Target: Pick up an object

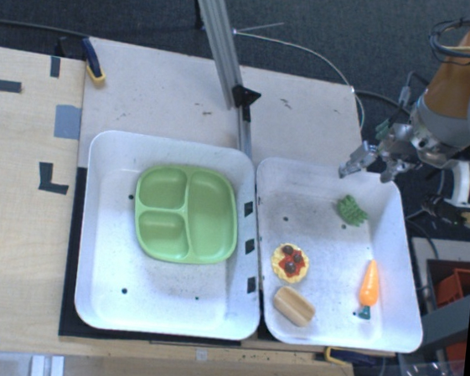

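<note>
Arm (458, 82) comes in from the right, grey links with the orange band at the top right corner. Wrist angles down and to the left. Gripper (362, 164) hangs at the upper right, pointing down-left, nothing seen between its jaws. Cables trail around the wrist.

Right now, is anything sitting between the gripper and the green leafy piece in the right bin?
Nothing visible. The gripper hangs over the right bin's far edge, and the green leafy piece lies just in front of it on bare floor. The tart, bread roll and carrot lie nearer the camera.
</note>
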`<move>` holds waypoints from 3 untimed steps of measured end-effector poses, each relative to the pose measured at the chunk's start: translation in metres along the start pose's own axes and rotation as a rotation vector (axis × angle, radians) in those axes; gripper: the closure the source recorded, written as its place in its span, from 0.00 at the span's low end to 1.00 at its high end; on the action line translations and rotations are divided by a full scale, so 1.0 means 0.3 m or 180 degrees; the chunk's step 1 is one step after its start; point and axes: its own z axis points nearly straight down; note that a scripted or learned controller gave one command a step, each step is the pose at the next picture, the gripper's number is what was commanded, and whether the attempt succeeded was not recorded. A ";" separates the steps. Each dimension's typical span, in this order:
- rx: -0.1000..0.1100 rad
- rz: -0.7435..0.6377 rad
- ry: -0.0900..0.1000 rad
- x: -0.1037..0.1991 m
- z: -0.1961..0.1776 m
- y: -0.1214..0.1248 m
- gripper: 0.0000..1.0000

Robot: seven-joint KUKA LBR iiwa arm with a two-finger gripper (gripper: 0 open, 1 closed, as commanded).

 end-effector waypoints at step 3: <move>0.0019 0.0001 0.0003 0.026 0.323 -0.025 0.00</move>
